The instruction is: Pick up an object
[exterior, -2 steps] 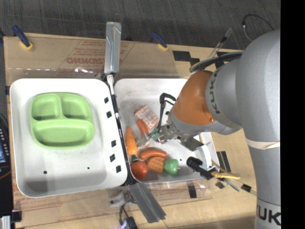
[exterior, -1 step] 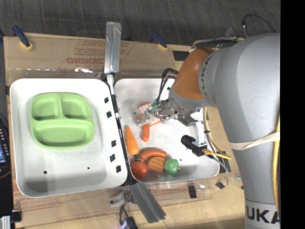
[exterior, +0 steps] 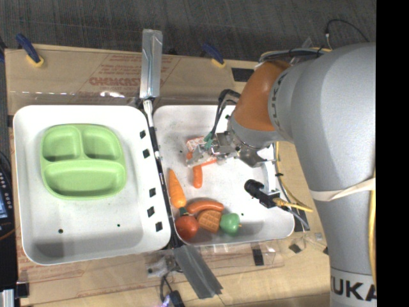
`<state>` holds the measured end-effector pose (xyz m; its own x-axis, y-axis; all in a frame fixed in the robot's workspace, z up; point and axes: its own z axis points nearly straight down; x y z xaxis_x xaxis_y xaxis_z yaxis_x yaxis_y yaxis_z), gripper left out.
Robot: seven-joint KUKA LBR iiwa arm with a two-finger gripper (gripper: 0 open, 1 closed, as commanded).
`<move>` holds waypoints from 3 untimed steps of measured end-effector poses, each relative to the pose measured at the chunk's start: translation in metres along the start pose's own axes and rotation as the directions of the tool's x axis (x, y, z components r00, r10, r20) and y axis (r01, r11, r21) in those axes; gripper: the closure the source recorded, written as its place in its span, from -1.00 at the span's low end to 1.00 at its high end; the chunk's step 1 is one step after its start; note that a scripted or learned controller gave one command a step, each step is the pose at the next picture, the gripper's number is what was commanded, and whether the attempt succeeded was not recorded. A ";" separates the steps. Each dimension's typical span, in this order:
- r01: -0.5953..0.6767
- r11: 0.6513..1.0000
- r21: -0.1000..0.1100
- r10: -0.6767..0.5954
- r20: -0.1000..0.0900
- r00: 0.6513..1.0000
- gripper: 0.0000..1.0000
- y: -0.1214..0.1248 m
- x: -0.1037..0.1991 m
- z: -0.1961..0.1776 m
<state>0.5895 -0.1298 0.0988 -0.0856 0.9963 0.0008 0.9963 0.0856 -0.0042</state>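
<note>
My hand [exterior: 206,147] hovered low in the right bin [exterior: 268,226], its grip too blurred to tell, with a small carrot [exterior: 197,175] just at its six o'clock and more toy food [exterior: 204,217] beyond.

The claw [exterior: 208,147] hangs low in the right bin [exterior: 255,232], its tips at a red-and-white packet [exterior: 192,147]. Just below it lies a small orange carrot [exterior: 197,175]; farther below-left a larger carrot [exterior: 176,188], then a sausage [exterior: 204,205], tomato [exterior: 186,227], waffle-patterned piece [exterior: 209,220] and green pepper [exterior: 230,222]. Far left, the left bin [exterior: 25,235] holds a green divided plate [exterior: 83,160].
</note>
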 end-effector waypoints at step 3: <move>0.034 0.999 -0.011 -0.034 0.002 0.999 -1.00 0.029 0.031 0.003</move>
<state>0.6160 -0.0960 0.0957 -0.1198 0.9928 -0.0007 0.9928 0.1198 0.0066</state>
